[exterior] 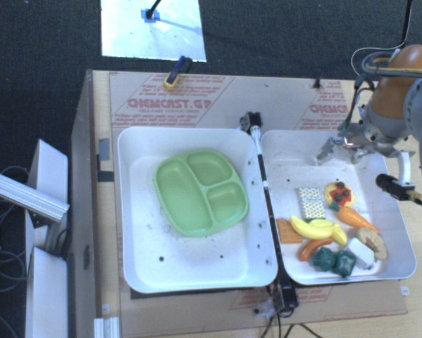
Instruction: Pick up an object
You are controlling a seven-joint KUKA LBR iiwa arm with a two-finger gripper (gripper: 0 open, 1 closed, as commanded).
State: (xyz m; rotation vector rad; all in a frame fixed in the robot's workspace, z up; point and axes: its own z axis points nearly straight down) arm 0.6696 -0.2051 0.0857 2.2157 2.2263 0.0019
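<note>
Right now the gripper [343,146] hovers over the far end of the right bin [288,153], with its fingers spread apart and nothing between them. Every candidate object lies toward the near end of that bin, on the camera side of the tool: a checkered block [311,201], a small pastry-like toy [338,193], a carrot [357,219], a banana [319,228], and a cluster of other toy foods near the front wall. Closest to the gripper are the checkered block and the pastry toy, so the coming move is probably a short travel toward the viewer and then down. The banana's long axis runs roughly across the bin. A green divided plate [200,191] sits alone in the left bin [137,189].
</note>
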